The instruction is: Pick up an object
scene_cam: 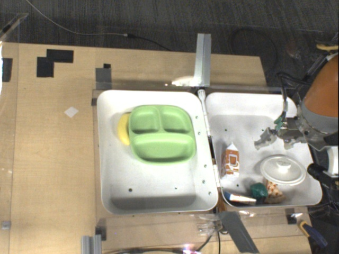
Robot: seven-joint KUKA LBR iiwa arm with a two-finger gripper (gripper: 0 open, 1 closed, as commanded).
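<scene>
My gripper (264, 139) hangs over the middle of the right bin (238, 107), reaching in from the right under the orange band of the arm (323, 94). Just below it lies a white round lid (282, 171). An orange and white packet (231, 161) stands to the gripper's lower left. Along the bin's front wall lie a teal object (259, 190), a brown patterned object (274, 190) and a white tube (241, 198). I see nothing in the gripper.
The left bin (114, 173) holds a green divided plate (160, 133) with a yellow object (123, 129) partly under its left edge. A metal post (203, 60) rises behind the seam between the bins. Cables crowd the right side.
</scene>
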